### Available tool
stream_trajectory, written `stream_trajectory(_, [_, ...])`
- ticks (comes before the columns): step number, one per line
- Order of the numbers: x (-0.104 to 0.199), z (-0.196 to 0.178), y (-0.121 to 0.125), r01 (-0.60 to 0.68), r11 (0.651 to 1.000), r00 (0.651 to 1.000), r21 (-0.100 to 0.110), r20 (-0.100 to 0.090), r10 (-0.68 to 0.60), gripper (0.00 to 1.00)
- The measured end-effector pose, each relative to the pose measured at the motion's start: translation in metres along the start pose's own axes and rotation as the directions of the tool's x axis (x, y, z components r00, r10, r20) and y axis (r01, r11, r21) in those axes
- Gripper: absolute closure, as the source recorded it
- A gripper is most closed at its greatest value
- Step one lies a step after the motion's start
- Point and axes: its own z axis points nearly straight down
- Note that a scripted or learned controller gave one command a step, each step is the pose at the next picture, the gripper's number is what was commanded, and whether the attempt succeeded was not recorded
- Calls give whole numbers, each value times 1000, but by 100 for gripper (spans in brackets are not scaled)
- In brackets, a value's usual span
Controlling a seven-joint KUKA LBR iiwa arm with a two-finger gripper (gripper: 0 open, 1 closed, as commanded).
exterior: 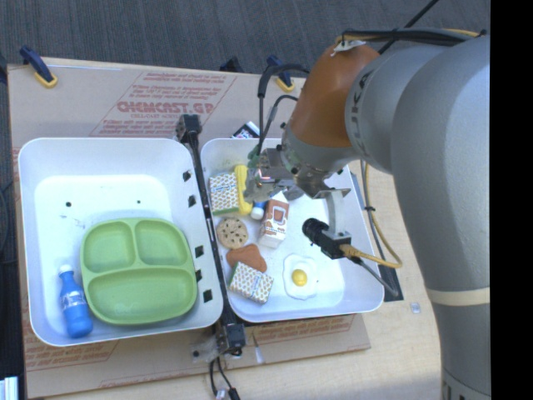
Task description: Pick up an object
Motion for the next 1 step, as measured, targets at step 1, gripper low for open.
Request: stream_trajectory(1, [-90, -10, -42, -4, 1000, 1000, 1, -1, 4, 100])
